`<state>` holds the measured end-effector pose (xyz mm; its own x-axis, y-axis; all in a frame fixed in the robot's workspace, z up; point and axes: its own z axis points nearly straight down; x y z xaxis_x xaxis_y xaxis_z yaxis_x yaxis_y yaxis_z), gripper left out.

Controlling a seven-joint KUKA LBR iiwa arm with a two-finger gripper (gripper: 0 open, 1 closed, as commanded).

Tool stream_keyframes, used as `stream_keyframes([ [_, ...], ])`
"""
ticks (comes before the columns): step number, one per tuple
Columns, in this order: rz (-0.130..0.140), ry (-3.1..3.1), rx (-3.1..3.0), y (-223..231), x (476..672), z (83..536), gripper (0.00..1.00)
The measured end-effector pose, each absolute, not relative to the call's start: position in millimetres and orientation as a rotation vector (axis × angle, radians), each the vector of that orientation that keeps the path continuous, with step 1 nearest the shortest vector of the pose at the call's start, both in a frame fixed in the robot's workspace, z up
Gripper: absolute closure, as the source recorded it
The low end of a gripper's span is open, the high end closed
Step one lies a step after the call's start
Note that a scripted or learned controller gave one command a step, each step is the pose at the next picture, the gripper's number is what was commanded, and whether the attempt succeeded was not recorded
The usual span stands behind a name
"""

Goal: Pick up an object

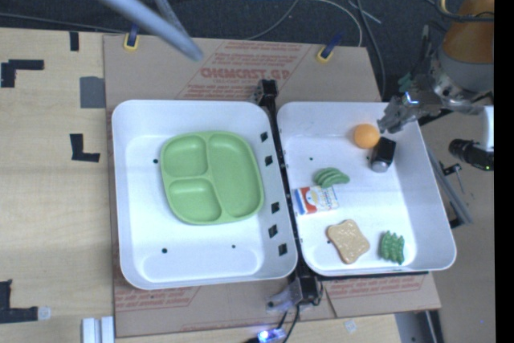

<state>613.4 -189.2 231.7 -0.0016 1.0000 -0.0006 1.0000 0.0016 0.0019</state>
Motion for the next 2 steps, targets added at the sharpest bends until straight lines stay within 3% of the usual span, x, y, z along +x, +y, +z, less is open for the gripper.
stream_keyframes([
  [1, 0.0, 2.223, 2.22, -189, 613.8, 251, 1.0],
  [2, -0.002, 2.226, 2.219, -143, 613.6, 240, 1.0],
])
